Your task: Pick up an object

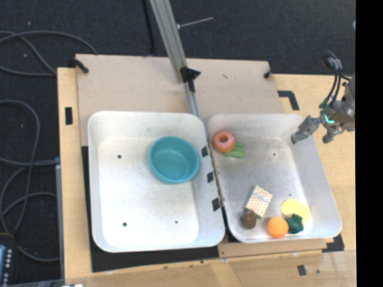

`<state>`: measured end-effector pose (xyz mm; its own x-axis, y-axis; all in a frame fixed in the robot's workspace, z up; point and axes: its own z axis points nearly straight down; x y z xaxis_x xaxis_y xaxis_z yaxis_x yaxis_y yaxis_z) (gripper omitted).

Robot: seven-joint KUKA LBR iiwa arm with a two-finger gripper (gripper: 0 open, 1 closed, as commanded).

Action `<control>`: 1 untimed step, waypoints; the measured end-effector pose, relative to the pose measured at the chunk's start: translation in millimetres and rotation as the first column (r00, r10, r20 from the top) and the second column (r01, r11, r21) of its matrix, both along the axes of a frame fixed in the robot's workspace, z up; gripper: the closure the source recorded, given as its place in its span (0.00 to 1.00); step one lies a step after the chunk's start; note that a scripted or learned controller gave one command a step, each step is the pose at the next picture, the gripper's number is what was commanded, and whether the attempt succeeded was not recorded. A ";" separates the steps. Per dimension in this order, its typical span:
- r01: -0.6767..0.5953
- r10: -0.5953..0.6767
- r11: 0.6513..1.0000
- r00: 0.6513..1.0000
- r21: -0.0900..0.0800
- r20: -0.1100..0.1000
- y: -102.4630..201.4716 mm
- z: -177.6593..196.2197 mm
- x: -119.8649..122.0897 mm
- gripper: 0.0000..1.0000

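Camera view: gripper (316,130) poised at the right bin's (311,178) upper right rim, fingers spread apart, nothing between them. Well apart from every candidate. Pink ring (224,140) touching a green piece (237,152) near the bin's top left corner. Clustered along the lower edge: patterned block (259,200), brown ball (248,220), orange ball (277,227), yellow piece (294,208), dark green piece (295,224). Teal bowl (173,159) resting in the left bin (119,220). Judged barely begun: no object chosen or touched; approach, descent, closing and lifting all remaining.
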<state>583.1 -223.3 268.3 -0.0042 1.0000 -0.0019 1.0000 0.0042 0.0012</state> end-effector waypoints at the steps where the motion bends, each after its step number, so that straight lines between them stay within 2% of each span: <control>1: 0.005 -0.005 1.000 1.000 -0.001 -0.004 -1.7 -42.1 -2.7 0.00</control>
